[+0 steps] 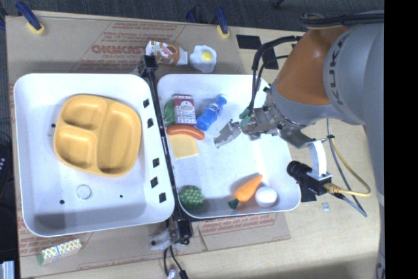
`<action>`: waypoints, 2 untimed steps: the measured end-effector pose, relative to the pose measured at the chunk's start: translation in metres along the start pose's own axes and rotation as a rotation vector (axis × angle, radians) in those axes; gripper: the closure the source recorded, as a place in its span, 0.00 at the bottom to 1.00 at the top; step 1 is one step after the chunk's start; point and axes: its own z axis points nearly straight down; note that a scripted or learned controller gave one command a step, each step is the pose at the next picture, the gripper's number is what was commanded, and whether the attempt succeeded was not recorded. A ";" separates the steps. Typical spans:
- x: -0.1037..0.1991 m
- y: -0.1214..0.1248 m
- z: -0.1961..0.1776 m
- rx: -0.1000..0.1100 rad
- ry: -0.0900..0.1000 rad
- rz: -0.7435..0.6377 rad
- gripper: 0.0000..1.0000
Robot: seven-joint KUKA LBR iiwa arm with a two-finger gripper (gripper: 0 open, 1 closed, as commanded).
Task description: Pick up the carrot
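The carrot (248, 187) lay near the front edge of the right bin (277, 85), tilted with its green stub toward the front and its orange tip pointing up and back, touching a white egg (266, 196) on its right. It looked like a light, rigid plastic toy with a smooth, probably slippery skin, so a grip across the thicker middle seemed safest, with the fingers set crosswise to its length and clear of the egg. A green broccoli piece (191, 196) sat further left along the same edge. The gripper (226, 132) hovered higher up the bin, well apart from the carrot, near a blue bottle (210, 114), a sausage (185, 132) and a cheese slice (183, 147); its fingers appeared slightly parted and held nothing. The left bin (32, 160) carried a yellow divided plate (98, 134).
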 end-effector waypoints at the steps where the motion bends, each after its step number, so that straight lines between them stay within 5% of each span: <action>1: -0.047 -0.043 0.129 -0.001 -0.002 -0.069 0.00; 2: -0.046 -0.042 0.119 0.001 0.000 -0.073 1.00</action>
